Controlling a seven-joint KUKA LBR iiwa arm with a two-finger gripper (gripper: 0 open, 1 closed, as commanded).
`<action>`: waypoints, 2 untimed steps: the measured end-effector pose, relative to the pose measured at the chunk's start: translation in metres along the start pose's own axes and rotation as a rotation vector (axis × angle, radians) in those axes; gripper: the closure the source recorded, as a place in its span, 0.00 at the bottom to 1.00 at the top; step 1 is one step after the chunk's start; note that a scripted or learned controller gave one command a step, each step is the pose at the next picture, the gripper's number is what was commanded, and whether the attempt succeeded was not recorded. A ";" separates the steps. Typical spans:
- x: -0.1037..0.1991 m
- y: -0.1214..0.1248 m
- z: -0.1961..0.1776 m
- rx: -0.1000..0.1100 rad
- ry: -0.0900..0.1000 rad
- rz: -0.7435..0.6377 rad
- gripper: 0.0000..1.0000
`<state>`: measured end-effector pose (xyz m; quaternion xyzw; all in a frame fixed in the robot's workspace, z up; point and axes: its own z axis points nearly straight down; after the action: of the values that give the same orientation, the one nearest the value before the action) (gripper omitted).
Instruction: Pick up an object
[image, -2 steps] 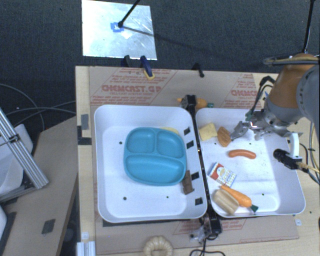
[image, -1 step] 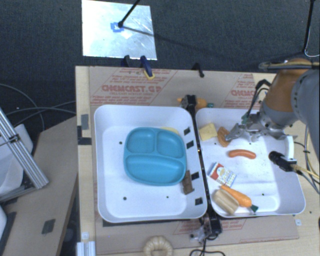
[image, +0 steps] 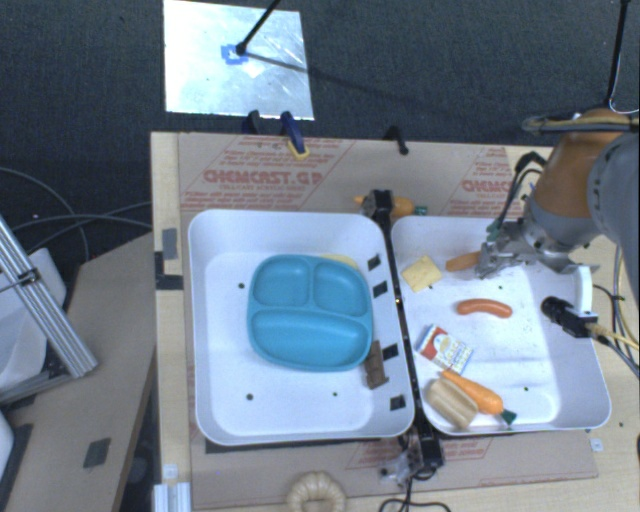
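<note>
Cardboard sheeting is lying under two white bins, and the gripper (image: 490, 262) is hanging low in the right bin (image: 580, 400), just beside an orange-brown piece (image: 461, 262); whether its pincer is released or clenched, I cannot tell. For a clean pick, it should be centring over that piece, keeping clear of the cheese slice (image: 421, 273) and sausage (image: 485, 308).

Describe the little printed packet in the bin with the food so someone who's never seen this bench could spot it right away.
Start at the right white bin, the one holding toy food rather than the blue plate. The packet lies near that bin's left wall, below the yellow cheese slice and just above the carrot. It is the only flat white card there, with red and blue print.
</note>
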<state>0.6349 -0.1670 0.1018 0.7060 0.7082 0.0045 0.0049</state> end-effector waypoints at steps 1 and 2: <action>-0.005 -0.006 -0.050 0.007 -0.001 0.004 1.00; -0.001 -0.004 -0.114 0.006 -0.001 -0.001 1.00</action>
<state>0.6290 -0.1684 0.2156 0.7056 0.7086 0.0020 0.0032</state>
